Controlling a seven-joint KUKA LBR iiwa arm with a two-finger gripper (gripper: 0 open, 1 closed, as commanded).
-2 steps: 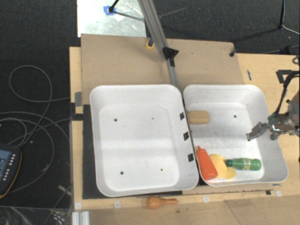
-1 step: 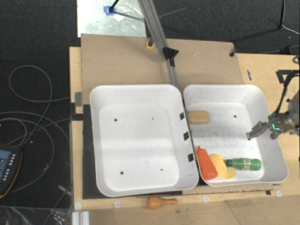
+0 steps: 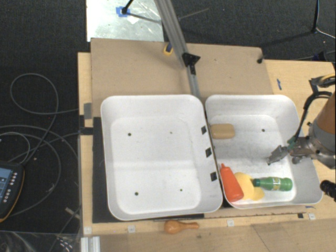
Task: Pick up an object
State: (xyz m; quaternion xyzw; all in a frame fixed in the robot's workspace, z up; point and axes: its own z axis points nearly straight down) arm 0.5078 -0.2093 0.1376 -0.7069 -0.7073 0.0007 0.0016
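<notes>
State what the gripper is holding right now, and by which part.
Nothing is held. The two-finger gripper hangs over the right white bin, apart from the green plastic bottle lying below it.

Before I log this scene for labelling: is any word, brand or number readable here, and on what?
None can be read.
Green bottle: its label is too blurred.
Handheld screen at the left edge: its display is too small.

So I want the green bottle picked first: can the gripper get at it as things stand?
Probably yes. The green bottle lies uncovered in the right bin, with the gripper just above it; only the yellow object touches its cap end.
</notes>
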